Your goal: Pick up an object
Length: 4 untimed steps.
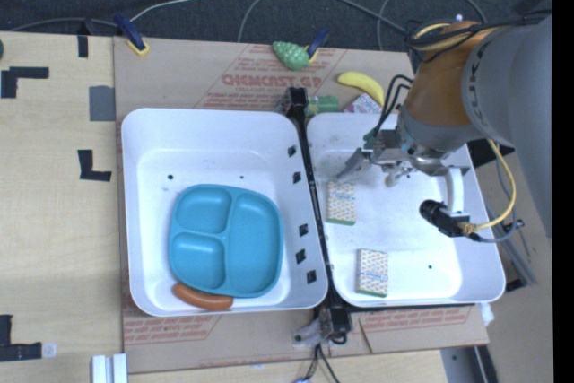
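The arm (pixel 489 85) is reaching in from the right edge of the frame, its grey body filling the upper right corner and its orange band sitting just above the wrist. The wrist is bending down and leftward over the right bin (pixel 448 282), in that bin's upper half. The gripper (pixel 357 164) is hanging low over the bin floor at the upper left of this bin, with a dark finger (pixel 352 166) slanting down to the left. Whether the gripper is open or closed I cannot tell from this angle, and nothing is showing between its tips.

Just below the gripper, a small patterned packet (pixel 341 203) is lying flat on the bin floor, its long axis running roughly top to bottom in the frame, close to the divider between the bins. A second patterned packet (pixel 372 272) is lying lower in the same bin, near the bottom rim, also long from top to bottom and tilting slightly.

The left bin (pixel 152 139) is holding a blue divided plate (pixel 224 239) in its lower half, and an orange sausage (pixel 204 298) is lying beside the plate's lower edge, long axis nearly left to right. Above the bins, a banana (pixel 360 85) and a green toy (pixel 291 54) are resting on the cardboard.
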Available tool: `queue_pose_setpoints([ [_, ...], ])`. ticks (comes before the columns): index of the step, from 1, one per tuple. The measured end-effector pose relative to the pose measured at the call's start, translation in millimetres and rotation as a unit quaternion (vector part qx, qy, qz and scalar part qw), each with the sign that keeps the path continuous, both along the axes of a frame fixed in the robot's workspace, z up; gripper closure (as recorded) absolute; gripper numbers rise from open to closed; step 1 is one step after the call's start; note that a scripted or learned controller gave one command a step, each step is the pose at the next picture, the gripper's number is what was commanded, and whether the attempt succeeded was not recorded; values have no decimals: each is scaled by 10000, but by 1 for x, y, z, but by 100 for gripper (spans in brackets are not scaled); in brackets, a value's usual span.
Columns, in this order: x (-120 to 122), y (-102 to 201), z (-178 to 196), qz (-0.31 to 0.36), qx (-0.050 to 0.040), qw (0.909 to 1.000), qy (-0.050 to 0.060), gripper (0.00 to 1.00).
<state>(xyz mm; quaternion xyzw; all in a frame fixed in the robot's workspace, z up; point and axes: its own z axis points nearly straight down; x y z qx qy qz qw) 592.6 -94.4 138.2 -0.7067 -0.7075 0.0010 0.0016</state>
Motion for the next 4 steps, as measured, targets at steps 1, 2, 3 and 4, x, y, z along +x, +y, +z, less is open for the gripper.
queue_pose_setpoints([
  [1,20,-6,-49,7,8,10000,-36,0],
  [2,57,-1,-53,3,-6,10000,-35,0],
  [3,16,-5,-52,-1,-13,10000,-31,0],
  [4,16,-5,-43,-1,-15,10000,-30,100],
])
